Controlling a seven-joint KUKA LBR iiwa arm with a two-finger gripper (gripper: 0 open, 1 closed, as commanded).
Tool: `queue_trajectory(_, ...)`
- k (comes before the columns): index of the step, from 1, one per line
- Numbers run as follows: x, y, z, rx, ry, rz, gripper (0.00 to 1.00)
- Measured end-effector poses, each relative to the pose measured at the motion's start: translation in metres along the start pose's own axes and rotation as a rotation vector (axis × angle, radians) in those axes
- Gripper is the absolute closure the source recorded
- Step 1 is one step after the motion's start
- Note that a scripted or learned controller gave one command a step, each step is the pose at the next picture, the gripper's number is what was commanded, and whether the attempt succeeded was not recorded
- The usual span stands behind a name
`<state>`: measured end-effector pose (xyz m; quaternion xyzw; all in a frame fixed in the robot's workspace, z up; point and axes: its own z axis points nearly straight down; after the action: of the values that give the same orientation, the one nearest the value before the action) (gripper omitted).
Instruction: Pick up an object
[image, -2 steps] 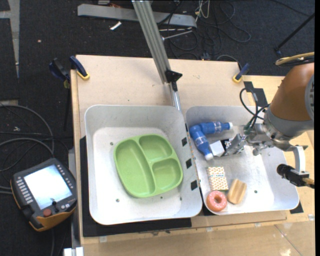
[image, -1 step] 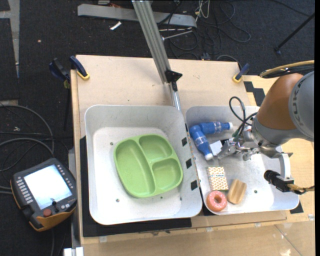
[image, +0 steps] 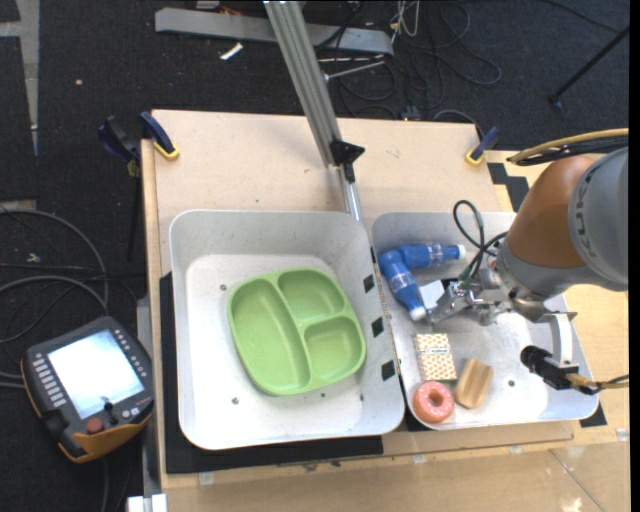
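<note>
Reaching in from the right, the grey arm (image: 575, 230) with its orange band bends down over the right bin (image: 560, 400), and its hand (image: 440, 308) hangs low near the middle of that bin, just beside the lower of two blue bottles. Whether the hand is spread or pressed together cannot be told from this slanted view, since the metal parts blur into the white floor of the bin, and nothing can be seen pinched in it. The lower blue bottle (image: 402, 280) lies on its side, slanting down toward the hand, while the upper blue bottle (image: 425, 255) lies across the top of it, its pale cap pointing right. Below the hand, near the front of the same bin, a small checkered block (image: 434, 355) lies flat, with a pink doughnut (image: 433, 401) just beside it at the front rim and a tan bread-like piece (image: 473, 384) touching or nearly touching the doughnut on its right. A black cable loops from the wrist above the bottles. The left bin (image: 200, 400) holds a green divided plate (image: 297, 330) with three compartments, lying slightly turned. Both bins sit side by side on the pale wooden surface (image: 250, 160), and a control pendant (image: 88, 385) with a lit screen rests on the floor to the left.
</note>
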<state>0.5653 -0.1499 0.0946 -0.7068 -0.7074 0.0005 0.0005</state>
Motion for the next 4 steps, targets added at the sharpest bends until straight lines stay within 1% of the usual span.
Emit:
queue_trajectory(1,0.000,0.001,-0.011,-0.003,-0.001,0.000,1.00)
queue_trajectory(2,0.001,0.006,-0.074,-0.008,-0.002,-0.002,1.00)
queue_trajectory(3,0.001,0.008,-0.127,-0.008,-0.002,-0.003,1.00)
queue_trajectory(4,0.051,0.003,-0.132,-0.001,0.002,-0.007,1.00)
